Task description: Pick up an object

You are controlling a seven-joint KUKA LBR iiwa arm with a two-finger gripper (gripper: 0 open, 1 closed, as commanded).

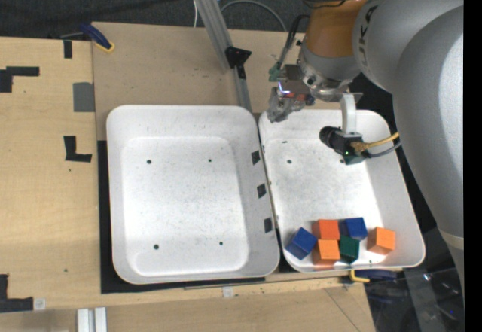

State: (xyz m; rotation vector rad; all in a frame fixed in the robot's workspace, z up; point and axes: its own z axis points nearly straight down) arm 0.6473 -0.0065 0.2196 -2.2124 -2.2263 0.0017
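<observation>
Several small blocks lie bunched at the near end of the right bin (376, 180): a blue block (301, 242), an orange block (327, 229), a second blue block (354, 227), a green block (349, 248) and two more orange ones (382, 239) (327, 250). My gripper (280, 109) hangs over the far left corner of that bin, close to the rim between the two bins. It is well away from the blocks. Nothing is visible in it.
The left bin (120, 172) sits beside the right one. A slanted metal pole (218, 22) with a black clamp rises just behind the bins near the gripper. A black connector with a cable (340, 141) hangs from the arm over the right bin.
</observation>
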